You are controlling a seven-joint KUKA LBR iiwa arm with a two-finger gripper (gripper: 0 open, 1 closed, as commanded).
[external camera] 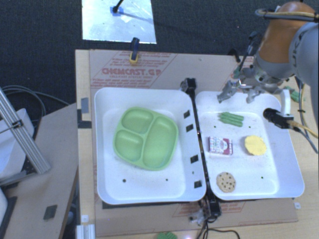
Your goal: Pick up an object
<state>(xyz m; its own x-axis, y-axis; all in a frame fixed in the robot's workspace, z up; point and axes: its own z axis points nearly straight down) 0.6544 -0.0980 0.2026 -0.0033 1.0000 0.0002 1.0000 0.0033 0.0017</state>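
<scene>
Camera view, from above at a slant. My claw [238,94] hangs over the far edge of the right shallow white plastic bin [285,153], fingers spread apart, nothing between them.

Landmark: the small pink-and-white printed packet [220,146], lying flat near the middle of that bin.
- Beyond the packet, toward my claw: a short bundle of green bean-like sticks [231,118], closest to the fingers and the likeliest pick.
- Just beside the packet, on the arm's side: a round yellow disc [255,145].
- Nearer the camera than the packet: a round tan cookie with dark chips [226,181].
- Across the divider from the packet: a pale green sectioned plate [146,138] in the left white bin [107,183].

Handling, my judgement: the green bundle looks light, stiff toy plastic, possibly slick; close across its narrow width at mid-length. It lies low, so fingers must go nearly to the bin floor.

Hard to make out: packet print is unreadable; my arm covers the bin's far right corner.
</scene>
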